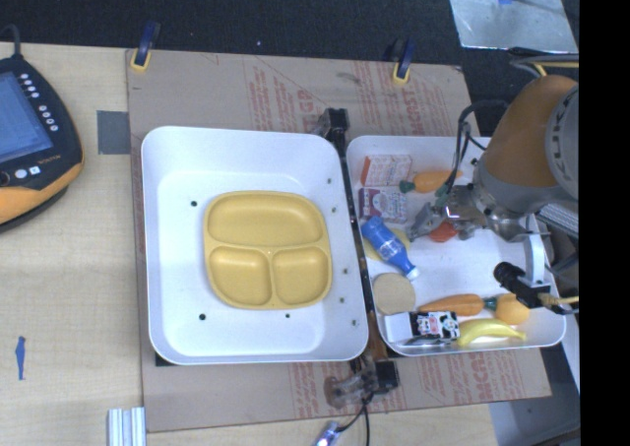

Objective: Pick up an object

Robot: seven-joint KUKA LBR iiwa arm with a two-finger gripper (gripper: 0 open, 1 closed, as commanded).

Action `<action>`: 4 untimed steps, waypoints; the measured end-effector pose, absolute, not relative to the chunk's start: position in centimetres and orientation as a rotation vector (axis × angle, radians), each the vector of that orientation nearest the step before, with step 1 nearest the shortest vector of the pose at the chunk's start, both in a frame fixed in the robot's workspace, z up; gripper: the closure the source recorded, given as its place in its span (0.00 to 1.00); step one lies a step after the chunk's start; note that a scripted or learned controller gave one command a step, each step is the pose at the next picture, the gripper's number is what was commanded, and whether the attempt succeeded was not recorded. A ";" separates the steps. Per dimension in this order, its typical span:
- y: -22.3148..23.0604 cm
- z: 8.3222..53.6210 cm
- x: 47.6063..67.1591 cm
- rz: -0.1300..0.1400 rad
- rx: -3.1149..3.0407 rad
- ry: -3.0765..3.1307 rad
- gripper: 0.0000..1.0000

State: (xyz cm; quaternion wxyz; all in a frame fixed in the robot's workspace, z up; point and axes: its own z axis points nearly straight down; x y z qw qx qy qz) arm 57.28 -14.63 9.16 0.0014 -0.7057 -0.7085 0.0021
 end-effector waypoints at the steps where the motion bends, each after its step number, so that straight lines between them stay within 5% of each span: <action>1: -14.8 10.2 57.3 0.011 -2.211 -2.228 1.00; 2: -8.1 19.3 59.5 0.000 -2.215 -2.226 1.00; 3: -8.2 19.2 59.5 0.003 -2.215 -2.225 0.00; 4: -9.6 9.6 64.2 -0.003 -2.219 -2.228 0.00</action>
